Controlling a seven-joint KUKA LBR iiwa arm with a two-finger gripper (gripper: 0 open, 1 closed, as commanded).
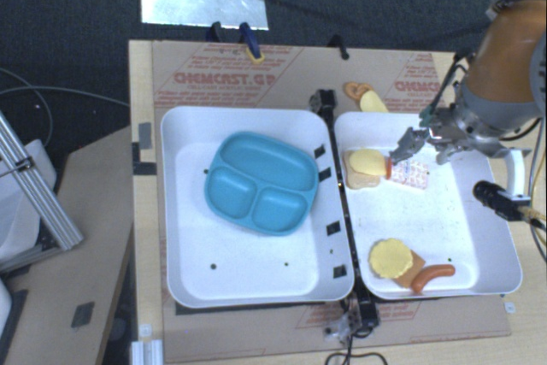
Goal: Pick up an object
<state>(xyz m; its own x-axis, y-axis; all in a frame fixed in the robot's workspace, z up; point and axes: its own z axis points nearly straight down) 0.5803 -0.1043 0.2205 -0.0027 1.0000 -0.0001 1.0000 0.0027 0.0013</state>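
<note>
Dark carpet around a cardboard-topped bench [256, 73] bearing two white bins. Left bin [184, 184]: blue divided plate [261, 182]. Right bin [487, 226]: yellow block [366, 167], red-speckled packet [410, 175], round yellow piece [391, 257] touching a sausage [434, 274]. Gripper [403, 148] low over the packet, just beside the block; fingers' spread impossible to tell.

Robotics lab: test bench [171, 81], aluminium framing [34, 192].
</note>
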